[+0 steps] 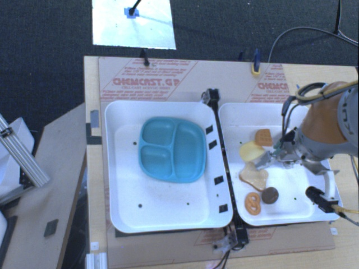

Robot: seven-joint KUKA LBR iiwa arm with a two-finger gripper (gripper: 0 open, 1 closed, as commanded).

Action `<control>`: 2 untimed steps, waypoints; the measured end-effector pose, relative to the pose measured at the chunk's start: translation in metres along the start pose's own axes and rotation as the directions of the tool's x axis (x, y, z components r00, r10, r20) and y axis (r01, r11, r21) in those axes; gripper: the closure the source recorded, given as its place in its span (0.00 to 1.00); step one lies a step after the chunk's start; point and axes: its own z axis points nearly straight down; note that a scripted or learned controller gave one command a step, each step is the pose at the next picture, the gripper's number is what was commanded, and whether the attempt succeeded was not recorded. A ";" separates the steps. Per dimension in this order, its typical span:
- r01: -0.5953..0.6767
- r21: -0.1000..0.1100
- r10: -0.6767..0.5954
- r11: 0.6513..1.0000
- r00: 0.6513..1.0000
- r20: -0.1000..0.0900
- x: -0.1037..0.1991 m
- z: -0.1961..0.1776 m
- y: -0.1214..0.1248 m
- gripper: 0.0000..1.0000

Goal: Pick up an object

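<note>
The grey arm (331, 125) with its orange band is reaching in from the right and bending down over the right bin (291, 209), one of two shallow white bins sitting side by side on the table (235, 74). Its tool (268, 158) is pointing leftward and hovering low among the small objects gathered near that bin's left side. How far the tool is opened cannot be told from this view, and nothing is visibly sitting in its grip.

Around the tool's tip, several items are lying on the bin floor. A yellow rounded piece (251, 151) is resting just left of the tip, and an orange square cracker-like piece (263, 137) is lying just above it, nearer the back of the bin. A pale tan, bread-shaped piece (255, 178) is lying just below the tip. Further toward the front edge, an orange pretzel-shaped piece (253, 203) is sitting beside a small dark brown round object (270, 195), the two nearly touching.

In the left bin (126, 206), a teal divided plate (171, 149) is lying flat near the middle, well apart from the arm. A black strip with clips (220, 150) is running along the seam between the two bins.
</note>
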 end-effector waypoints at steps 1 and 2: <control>0.002 -0.009 -0.002 1.000 1.000 -0.002 0.002 -0.013 0.003 1.00; 0.004 -0.004 -0.004 1.000 1.000 0.003 0.001 -0.077 0.010 1.00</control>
